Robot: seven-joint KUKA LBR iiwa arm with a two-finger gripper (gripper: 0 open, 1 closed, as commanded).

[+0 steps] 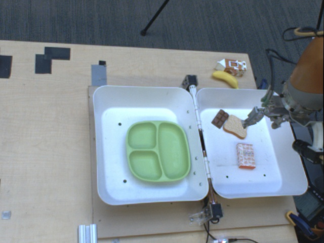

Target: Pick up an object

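**Two bins on a bench, arm over the right bin**

Nearest the viewer, a pale wooden bench (45, 161) bears two shallow white bins side by side. The left bin (109, 186) contains a green plate (158, 152) with three compartments, lying flat at the bin's centre. The right bin (283, 181) contains three items. Nearest lies a small red-and-white packet (246, 156); its printing is too small to read. Farther off, a slice of toy bread (235, 127) lies just beside a brown chocolate-like square (220, 118), which sits to its left. The gripper (251, 119) reaches in from the right and hangs at the right edge of the bread slice; whether its fingers are spread or pressed together cannot be told, and nothing is seen held between them. The arm's orange band (308, 72) shows at the right. Beyond the bins, on the bench, rest a toy banana (225, 78) and a small carton (232, 66), its label illegible. Dark patches mark the bench's far left. Past the bench lies grey carpet (101, 9).
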